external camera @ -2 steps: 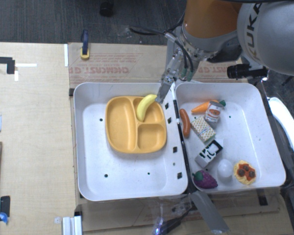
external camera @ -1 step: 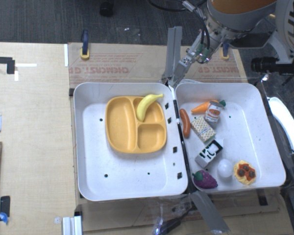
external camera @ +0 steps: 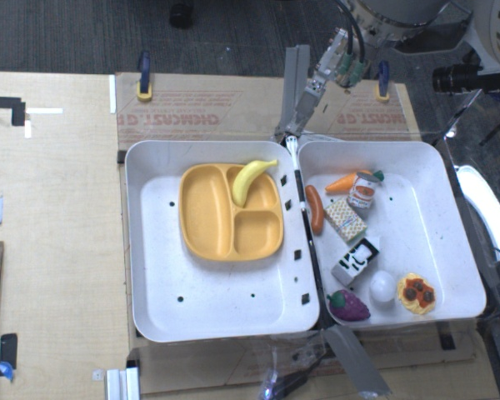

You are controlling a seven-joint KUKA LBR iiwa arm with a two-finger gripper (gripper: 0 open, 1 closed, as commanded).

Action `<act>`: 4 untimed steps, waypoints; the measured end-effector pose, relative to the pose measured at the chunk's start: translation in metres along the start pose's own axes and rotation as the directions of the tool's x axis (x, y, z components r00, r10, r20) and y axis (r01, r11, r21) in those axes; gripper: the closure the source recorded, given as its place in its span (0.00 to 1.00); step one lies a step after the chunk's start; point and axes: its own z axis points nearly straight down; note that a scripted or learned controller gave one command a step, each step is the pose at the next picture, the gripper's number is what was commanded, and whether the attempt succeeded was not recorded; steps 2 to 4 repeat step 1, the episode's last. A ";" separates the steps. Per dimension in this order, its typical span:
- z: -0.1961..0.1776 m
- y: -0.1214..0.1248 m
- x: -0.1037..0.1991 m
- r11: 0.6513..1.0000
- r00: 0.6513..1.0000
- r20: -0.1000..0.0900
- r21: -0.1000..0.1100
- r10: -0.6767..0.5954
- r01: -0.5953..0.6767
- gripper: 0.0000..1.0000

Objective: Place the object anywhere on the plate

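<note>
Camera view shows the banana on the plate rim, liable to roll off; the gripper state cannot be told.

cardboard sheet, upside-down red "CHEMCAST GP"

Counted on the bench: two white bins, left bin holding one yellow plate and one banana, right bin holding one carrot, one sausage, one can, two boxes, one eggplant, one white ball, one tart.
</note>
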 end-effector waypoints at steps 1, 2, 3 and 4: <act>0.000 -0.069 -0.011 0.973 0.973 -0.002 0.003 0.231 -0.231 0.00; 0.000 -0.069 -0.011 0.973 0.973 -0.002 0.003 0.231 -0.231 0.00; 0.000 -0.069 -0.011 0.973 0.973 -0.002 0.003 0.231 -0.231 0.00; 0.000 -0.069 -0.011 0.973 0.973 -0.002 0.003 0.231 -0.231 0.00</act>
